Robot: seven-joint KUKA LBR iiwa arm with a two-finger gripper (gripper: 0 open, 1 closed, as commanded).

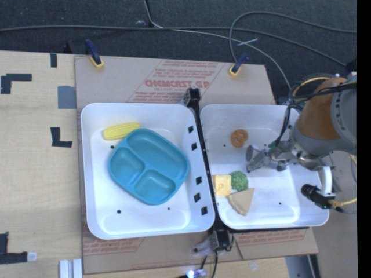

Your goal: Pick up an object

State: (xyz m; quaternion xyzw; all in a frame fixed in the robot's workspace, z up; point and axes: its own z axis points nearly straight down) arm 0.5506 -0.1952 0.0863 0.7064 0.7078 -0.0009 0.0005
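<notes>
With its fingers spread and nothing held, the gripper (pixel 253 158) is poised in the right bin (pixel 272 222), where the tightly clustered green piece (pixel 239 180) and tan wedge (pixel 243 201) could be nudged apart rather than grasped.

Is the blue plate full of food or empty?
Empty. The blue plate lies flat in the left bin, and all its compartments show bare blue. The yellow corn lies beside it, not on it.

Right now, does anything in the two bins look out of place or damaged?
Nothing stands out. The blue plate lies flat in the left bin beside the corn; the small food pieces in the right bin look intact.
</notes>
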